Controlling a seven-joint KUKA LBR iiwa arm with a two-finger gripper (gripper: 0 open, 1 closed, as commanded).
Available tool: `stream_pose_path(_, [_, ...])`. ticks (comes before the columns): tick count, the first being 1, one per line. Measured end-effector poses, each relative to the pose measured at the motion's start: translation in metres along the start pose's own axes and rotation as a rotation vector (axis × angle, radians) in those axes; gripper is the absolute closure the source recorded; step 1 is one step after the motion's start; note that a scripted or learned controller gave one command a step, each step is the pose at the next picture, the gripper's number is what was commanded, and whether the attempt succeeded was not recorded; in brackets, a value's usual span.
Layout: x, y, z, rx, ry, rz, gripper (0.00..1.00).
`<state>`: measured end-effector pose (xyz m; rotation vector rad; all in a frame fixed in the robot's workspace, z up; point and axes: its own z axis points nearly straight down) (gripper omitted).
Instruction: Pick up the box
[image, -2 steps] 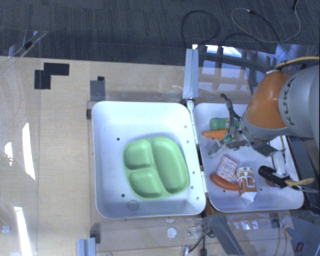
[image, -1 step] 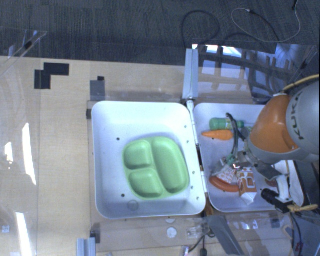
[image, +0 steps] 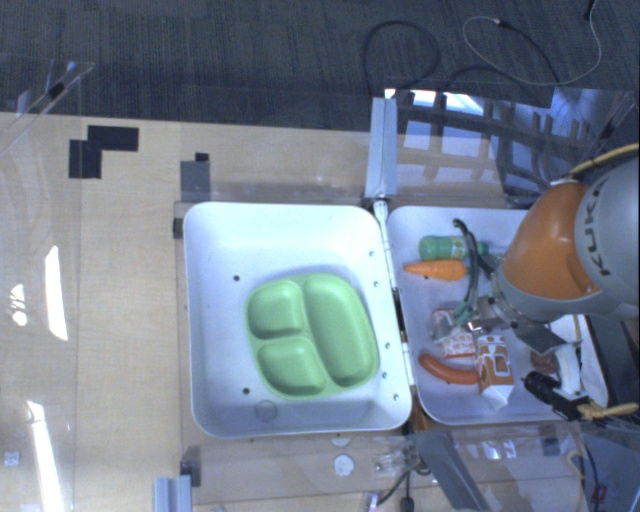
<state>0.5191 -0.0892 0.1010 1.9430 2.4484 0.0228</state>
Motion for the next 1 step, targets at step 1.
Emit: stream_pose_path(1, [0.0304, 0.0059, -0.1325, 0.012, 0.000, 0.091, 1.00])
